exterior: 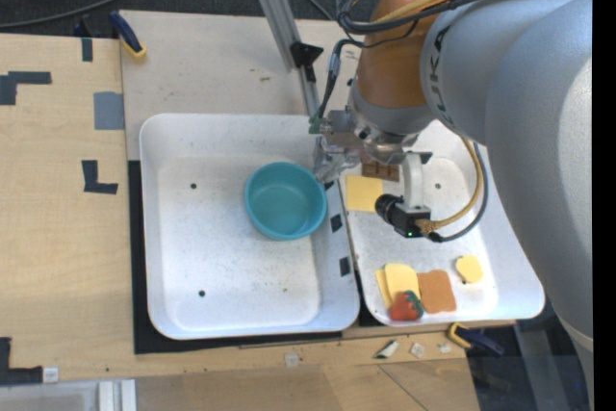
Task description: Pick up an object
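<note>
Two white bins are sitting side by side on the bench, and the action is gathering right at the divide between them. In the left bin [192, 303] a teal bowl [285, 199] is resting upright, pushed toward the right wall. The grey arm [500, 63], with its orange band [404, 34], is leaning in from the right and covering the upper part of the right bin [520, 303]. Its gripper [332, 157] is hanging just above the bowl's upper right rim, close to the ridge where the bins meet; whether it is open, closed or gripping anything, I cannot tell from here, since the wrist is hiding that part. Over in the right bin, a pale yellow square [363, 192] is lying just below the wrist. Near the front, a yellow slice [395, 281], an orange-brown slab [436, 291] and a small red piece [406, 306] are clustering together, touching. A small yellow lump [469, 269] is sitting apart to their right.
</note>
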Motion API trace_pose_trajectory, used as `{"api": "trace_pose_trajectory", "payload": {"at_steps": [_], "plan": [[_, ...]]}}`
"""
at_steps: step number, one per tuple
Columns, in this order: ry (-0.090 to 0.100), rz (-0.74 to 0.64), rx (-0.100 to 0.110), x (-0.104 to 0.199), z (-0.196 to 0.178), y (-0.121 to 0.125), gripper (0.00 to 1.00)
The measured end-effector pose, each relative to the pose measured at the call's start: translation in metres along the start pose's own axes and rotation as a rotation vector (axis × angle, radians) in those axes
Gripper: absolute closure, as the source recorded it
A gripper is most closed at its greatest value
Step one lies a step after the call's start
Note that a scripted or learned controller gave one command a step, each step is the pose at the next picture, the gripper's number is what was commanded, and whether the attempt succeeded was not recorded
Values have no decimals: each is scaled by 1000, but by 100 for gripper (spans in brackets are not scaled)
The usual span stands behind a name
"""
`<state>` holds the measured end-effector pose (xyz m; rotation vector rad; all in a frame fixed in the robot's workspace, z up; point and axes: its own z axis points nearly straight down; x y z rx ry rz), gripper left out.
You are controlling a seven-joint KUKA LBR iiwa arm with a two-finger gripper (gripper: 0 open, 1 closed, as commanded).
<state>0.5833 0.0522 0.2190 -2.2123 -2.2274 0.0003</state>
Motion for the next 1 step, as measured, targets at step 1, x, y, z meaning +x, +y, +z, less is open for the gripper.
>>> {"api": "trace_pose_trajectory", "payload": {"at_steps": [1], "plan": [[0,0,0,45,1,14,100]]}}
